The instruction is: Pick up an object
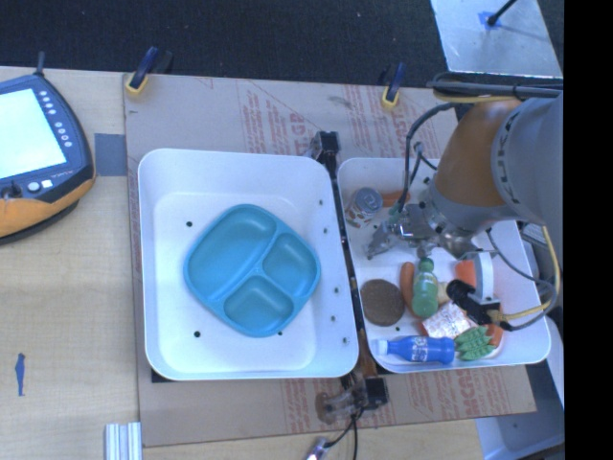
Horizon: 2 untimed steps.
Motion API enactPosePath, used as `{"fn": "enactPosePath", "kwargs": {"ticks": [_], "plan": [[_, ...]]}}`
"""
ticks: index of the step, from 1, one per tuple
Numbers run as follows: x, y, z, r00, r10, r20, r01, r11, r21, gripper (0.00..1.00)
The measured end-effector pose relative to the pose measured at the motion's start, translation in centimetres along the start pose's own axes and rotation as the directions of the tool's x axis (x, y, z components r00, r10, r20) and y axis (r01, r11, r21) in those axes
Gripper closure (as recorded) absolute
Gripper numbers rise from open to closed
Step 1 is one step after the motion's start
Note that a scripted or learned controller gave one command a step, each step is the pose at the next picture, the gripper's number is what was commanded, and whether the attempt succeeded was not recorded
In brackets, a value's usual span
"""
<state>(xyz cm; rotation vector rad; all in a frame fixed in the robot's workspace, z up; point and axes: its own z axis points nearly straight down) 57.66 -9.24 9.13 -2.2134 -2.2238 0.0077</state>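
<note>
Two white bins sit on the worktop; the gripper (395,230) hangs in the right bin (536,353), grip state unclear, beside the green bottle (424,290). Reaching stage; next comes closing on something.

The claw (395,234) hangs over the right bin (536,353), beside a green bottle (424,291).

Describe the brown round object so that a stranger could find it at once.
Look in the right white bin, the crowded one. Near its left wall lies the brown disc, just above the blue bottle. It alone is flat, round and dark brown.
</note>
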Motion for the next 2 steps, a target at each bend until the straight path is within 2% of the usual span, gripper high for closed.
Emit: {"fn": "enactPosePath", "kwargs": {"ticks": [2], "plan": [[0.00,0.00,0.00,1.000,0.000,0.000,0.000,1.000,0.000,0.00]]}}
